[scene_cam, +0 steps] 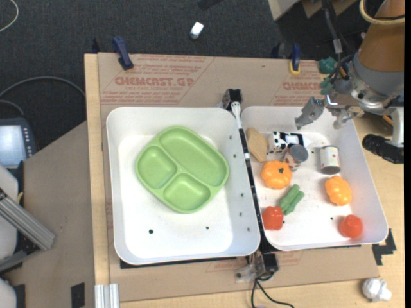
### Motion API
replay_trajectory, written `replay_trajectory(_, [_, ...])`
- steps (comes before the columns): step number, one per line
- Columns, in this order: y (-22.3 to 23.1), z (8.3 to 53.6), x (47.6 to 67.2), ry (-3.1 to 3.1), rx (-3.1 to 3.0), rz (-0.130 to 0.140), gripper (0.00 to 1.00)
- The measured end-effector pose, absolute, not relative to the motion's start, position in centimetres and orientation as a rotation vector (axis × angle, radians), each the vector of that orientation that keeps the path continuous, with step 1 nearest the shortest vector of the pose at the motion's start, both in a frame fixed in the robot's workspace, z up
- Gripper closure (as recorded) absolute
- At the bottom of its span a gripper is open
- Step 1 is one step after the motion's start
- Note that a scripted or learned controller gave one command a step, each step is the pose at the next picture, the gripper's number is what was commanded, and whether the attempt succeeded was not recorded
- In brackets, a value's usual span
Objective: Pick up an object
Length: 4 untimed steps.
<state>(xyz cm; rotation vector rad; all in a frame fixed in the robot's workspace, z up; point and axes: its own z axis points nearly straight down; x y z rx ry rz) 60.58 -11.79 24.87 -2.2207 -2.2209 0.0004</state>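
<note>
- I see two white bins side by side on the counter point(160, 69): the left bin point(122, 191) and the right bin point(369, 191).
- In the left bin a green divided plate point(182, 169) lies near the middle, a little toward the far edge.
- My arm point(379, 56) comes in over the right bin's far right corner, and the pincer point(324, 111) hangs above the far edge of that bin.
- The pincer's fingers stand apart, with nothing between them; one grey finger point(309, 113) points down and left toward the bin floor.
- The things to pick all lie in the right bin.
- A tan wedge point(257, 144) sits against the bin's left edge, toward the far left corner.
- Just beside it, a black-and-white toy point(282, 141) and a small grey round piece point(297, 153) touch or nearly touch; I cannot tell which.
- A metal can point(329, 159) lies on its side near the middle of the bin.
- An orange pumpkin point(276, 174) sits nearer the left edge, just this side of the wedge.
- A green bean point(291, 199) lies slanted below the pumpkin, its lower end touching a red pepper point(272, 218) by the near left corner.
- An orange fruit point(338, 190) sits toward the right edge, and a red tomato point(350, 226) near the near right corner.
</note>
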Motion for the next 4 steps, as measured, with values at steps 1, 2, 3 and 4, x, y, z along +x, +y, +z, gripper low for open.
replay_trajectory(1, [-4.8, 18.0, 56.7, -2.220, -2.207, 0.007, 0.00])
replay_trajectory(2, [3.3, 20.4, 52.1, -2.226, -2.206, 0.000, 0.00])
replay_trajectory(3, [1.2, 38.9, 51.8, -2.232, -2.230, -0.024, 0.00])
replay_trajectory(4, [1.3, 39.0, 51.7, -2.226, -2.223, -0.004, 1.00])
